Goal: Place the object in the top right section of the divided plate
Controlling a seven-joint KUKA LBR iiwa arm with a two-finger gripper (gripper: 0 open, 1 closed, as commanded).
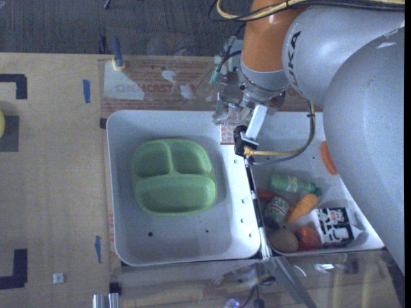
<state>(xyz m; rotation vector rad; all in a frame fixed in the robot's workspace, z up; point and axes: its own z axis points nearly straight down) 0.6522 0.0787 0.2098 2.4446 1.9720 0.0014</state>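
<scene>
Two shallow white bins, the left bin (122, 223) and the right bin (289, 127), sit side by side on the pale wooden worktop (51, 172). The divided plate (173, 175) lies in the left bin, below and left of the claw (225, 111), near it but not touching. The claw hangs over the far rim where the bins meet; I cannot tell its opening or any load. The plate is smooth green plastic, round-cornered, with three sections. A green bottle (292, 185), a carrot (303, 207), a can (276, 210) and a black-and-white carton (334, 225) crowd the right bin's near end.

Bulky grey arm (347, 63), orange band (273, 18), dark lettering (293, 53), perhaps KUKA, yellow cable (321, 0) looped above
</scene>
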